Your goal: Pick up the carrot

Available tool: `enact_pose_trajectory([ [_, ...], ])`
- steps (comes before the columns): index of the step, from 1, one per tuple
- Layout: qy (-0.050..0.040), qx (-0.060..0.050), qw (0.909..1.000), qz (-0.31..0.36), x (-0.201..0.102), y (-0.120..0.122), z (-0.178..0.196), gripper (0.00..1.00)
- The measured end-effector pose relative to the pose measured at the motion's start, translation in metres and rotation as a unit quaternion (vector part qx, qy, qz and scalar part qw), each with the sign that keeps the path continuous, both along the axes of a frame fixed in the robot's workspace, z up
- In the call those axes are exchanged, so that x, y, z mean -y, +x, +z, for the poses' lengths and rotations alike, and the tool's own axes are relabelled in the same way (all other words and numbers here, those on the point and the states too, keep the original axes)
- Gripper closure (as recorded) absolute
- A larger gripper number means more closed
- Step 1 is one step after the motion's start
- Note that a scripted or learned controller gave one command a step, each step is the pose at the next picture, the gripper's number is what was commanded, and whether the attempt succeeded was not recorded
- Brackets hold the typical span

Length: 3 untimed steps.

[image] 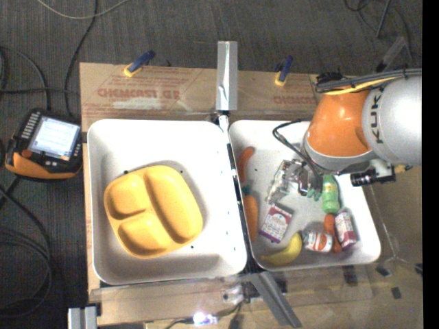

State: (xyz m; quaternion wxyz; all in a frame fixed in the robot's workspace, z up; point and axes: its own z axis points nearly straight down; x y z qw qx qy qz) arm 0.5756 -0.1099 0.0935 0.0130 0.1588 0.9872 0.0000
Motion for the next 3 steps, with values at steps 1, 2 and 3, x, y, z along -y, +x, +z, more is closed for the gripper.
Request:
enact_pose_trajectory([
  [1, 0.0044, -0.013, 0.9972, -0.074, -0.012, 0.024, 0.008, 1.00],
  [2, 0.0059, -0.013, 0.9971, -0.075, -0.013, 0.024, 0.015, 1.00],
  [3, 0.0013, -0.014, 0.9984, 0.055, -0.033, -0.080, 0.088, 1.00],
])
